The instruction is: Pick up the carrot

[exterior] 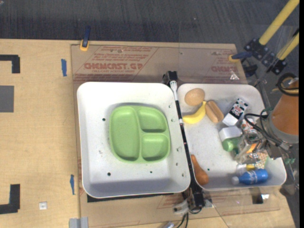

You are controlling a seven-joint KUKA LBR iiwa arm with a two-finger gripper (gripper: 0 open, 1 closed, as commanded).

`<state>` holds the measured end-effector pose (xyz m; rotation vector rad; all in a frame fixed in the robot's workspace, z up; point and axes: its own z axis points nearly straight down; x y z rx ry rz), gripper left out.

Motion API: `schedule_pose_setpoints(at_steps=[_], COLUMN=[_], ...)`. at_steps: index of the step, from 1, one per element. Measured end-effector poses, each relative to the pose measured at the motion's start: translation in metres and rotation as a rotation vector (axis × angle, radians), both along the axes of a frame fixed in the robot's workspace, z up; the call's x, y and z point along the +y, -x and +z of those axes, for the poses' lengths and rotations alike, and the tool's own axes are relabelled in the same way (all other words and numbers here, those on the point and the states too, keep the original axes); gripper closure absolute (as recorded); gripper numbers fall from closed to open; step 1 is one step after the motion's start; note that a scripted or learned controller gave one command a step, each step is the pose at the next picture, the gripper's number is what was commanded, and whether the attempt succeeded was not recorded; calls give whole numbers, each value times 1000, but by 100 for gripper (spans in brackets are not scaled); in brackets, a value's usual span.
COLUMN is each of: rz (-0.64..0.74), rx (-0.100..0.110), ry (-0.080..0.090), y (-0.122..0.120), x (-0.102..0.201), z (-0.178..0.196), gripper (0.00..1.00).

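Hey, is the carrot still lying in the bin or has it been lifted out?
In the bin. The carrot lies flat on the floor of the right bin, against its left wall near the front corner, away from the gripper.

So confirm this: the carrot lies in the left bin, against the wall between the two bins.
Wrong bin. The camera view shows the carrot in the right bin, against the wall between the two bins. The left bin holds the green divided plate.

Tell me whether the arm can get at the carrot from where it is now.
Probably yes. The carrot lies alone on bare bin floor against the right bin's left wall, nothing on top. That wall may crowd the gripper, which sits over the clutter at the right.
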<state>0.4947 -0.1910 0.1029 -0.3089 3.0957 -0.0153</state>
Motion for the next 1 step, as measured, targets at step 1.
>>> schedule_pose_setpoints(at_steps=[1], rz=[280], rx=[16], ry=[7], y=[-10], x=[43], z=[-11], gripper=[100])
